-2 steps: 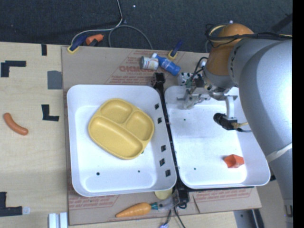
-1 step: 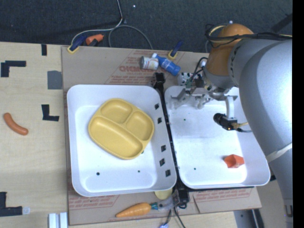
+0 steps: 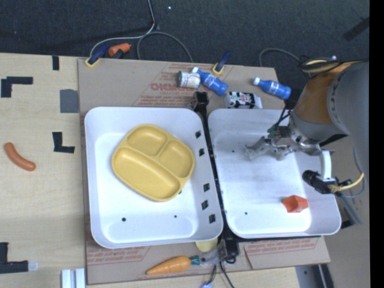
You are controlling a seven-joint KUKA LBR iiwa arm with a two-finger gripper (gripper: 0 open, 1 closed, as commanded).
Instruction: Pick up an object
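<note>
A small red-orange block [image 3: 295, 204] lies in the right bin [image 3: 240, 221], near its front right corner. My gripper [image 3: 254, 152] reaches in from the right and sits low over the middle of this bin, up and to the left of the block and well apart from it. Its grey fingers [image 3: 261, 149] point left and I see nothing between them. A yellow divided plate [image 3: 154, 161] rests in the left bin [image 3: 105, 221].
Behind the bins lie blue-and-white bottles [image 3: 204, 80], another bottle [image 3: 273, 88] and a small black-and-white packet [image 3: 243, 100]. A toy carrot [image 3: 169, 266] sits on the cardboard in front. A sausage [image 3: 19, 156] lies far left. A black divider [image 3: 207, 161] separates the bins.
</note>
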